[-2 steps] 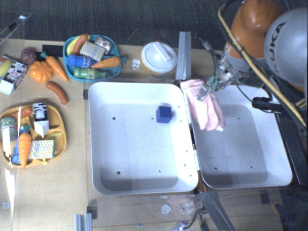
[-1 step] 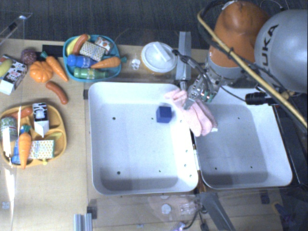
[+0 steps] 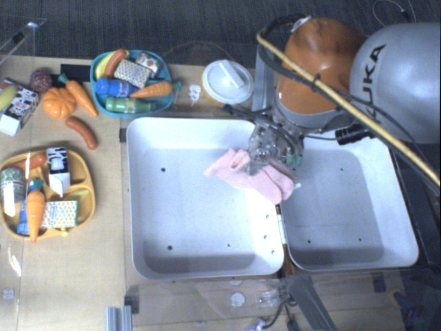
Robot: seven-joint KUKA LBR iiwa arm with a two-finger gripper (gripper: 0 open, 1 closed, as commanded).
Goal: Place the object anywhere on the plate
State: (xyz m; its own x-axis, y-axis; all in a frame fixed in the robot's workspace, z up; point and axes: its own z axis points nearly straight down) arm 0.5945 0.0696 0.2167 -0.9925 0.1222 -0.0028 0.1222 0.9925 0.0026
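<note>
- Over the left shallow white bin [image 3: 172, 205], the end effector [image 3: 274, 152] touches the crumpled pink cloth [image 3: 258, 174]; I cannot tell its state.
- No plate reached; placing is left.

Pink cloth [image 3: 256, 174]; white bins [image 3: 179, 254] — grey arm [image 3: 396, 67], orange band [image 3: 317, 54]; blue bowl [image 3: 131, 81].

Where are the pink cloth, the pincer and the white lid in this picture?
pink cloth [image 3: 238, 169]: camera view, on its left fold.
pincer [image 3: 272, 158]: camera view, at its tip over the cloth.
white lid [image 3: 228, 81]: camera view, on its top centre.
</note>
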